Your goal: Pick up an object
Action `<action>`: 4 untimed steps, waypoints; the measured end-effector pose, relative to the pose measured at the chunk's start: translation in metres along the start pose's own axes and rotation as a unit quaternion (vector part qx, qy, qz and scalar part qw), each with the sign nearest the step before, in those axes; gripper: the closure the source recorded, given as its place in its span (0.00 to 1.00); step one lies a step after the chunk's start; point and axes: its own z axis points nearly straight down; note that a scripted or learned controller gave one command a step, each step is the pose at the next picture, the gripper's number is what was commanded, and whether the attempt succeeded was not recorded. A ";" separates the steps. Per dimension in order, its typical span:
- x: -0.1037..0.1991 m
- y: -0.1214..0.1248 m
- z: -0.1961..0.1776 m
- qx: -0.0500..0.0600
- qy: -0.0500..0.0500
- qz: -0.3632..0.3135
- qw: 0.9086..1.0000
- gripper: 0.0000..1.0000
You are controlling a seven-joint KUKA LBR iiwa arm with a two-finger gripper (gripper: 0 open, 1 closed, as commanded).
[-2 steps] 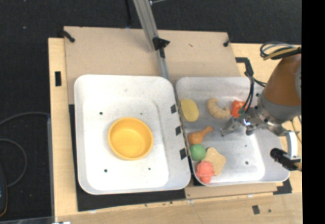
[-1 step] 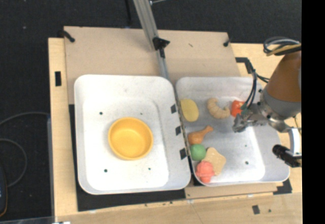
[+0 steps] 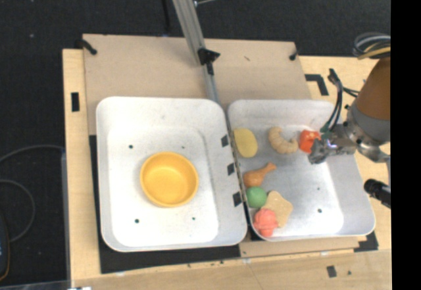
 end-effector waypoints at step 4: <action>0.160 -0.003 -0.075 0.002 0.002 -0.003 1.000 1.00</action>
